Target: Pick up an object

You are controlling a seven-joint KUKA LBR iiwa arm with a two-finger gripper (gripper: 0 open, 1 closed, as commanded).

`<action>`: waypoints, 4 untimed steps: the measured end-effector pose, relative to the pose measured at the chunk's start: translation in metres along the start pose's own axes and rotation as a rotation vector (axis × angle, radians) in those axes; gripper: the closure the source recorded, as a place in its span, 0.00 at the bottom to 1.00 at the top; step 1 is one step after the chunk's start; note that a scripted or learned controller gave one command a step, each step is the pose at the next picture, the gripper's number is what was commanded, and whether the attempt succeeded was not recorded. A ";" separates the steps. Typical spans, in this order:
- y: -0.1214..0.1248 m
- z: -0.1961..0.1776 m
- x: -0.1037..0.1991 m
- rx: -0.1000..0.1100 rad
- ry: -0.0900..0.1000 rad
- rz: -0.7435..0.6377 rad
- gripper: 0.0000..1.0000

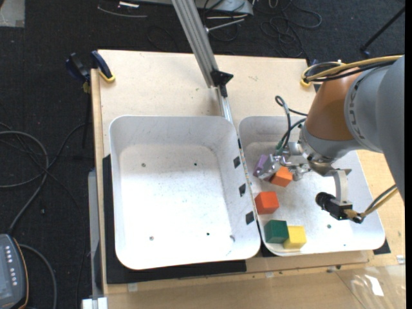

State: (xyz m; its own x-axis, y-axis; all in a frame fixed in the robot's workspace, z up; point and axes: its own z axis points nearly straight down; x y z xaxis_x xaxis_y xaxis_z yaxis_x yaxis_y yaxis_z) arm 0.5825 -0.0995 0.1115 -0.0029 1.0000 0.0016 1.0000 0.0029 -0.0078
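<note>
Nearest the camera, along the front of the right bin [370,234], a green block [276,230] and a yellow block [296,236] sit touching each other, green on the left, yellow on the right. Just behind them lies a red-orange block [266,202], close to the bin's left wall and apart from the pair. To the right of these, over the bin floor, a small black fitting [329,205] hangs from the arm's cabling beside a yellow cable.

Farther back, an orange block [281,176] lies tilted right at the gripper [288,167], with a small purple object [262,165] just to its left. The orange block sits against the lower end of the gripper, but the tool's body and wiring hide the tips, so it cannot be told whether they are apart or together, nor whether the block is actually between them.

The left bin [129,134] lies alongside, its white floor speckled with dark marks; black tabs run down the wall it shares with the right bin.

Behind the gripper rises the arm [380,108], grey with an orange band, reaching in from the right. Beyond both bins the wooden bench [161,82] shows, crossed by a slanting metal rail [196,34], with a blue and yellow clamp [96,63] at its far left corner.
</note>
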 end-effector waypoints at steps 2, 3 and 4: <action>-0.037 -0.087 0.033 -0.012 0.000 -0.003 1.00; -0.080 -0.085 0.098 -0.015 -0.009 0.003 1.00; -0.070 -0.082 0.163 -0.007 0.001 -0.006 1.00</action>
